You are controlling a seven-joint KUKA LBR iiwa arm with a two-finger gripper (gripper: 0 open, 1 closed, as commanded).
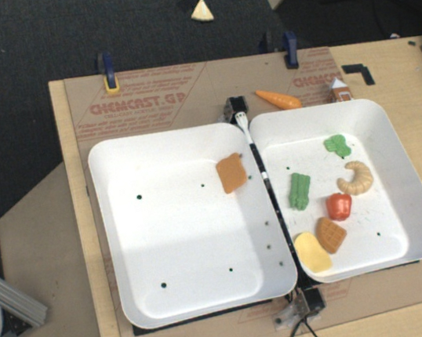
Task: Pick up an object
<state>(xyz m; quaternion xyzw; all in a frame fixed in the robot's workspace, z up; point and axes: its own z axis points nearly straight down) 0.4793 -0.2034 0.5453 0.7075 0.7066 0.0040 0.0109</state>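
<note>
The arm and its claw are out of frame, so I cannot tell whether the claw is open or what, if anything, it has hold of. Coming from 3 o'clock, it meets the right bin [396,134] first. That bin holds the green block [300,190], long axis near 12-to-6, the croissant [357,177], the red pepper [339,206], a waffle piece [332,234] and a yellow slice [313,254]. A lone toast slice [232,173] lies in the left bin [123,217], at 1 o'clock.

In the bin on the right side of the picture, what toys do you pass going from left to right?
Yellow piece, green block, waffle, red pepper, green leafy piece, croissant.
</note>
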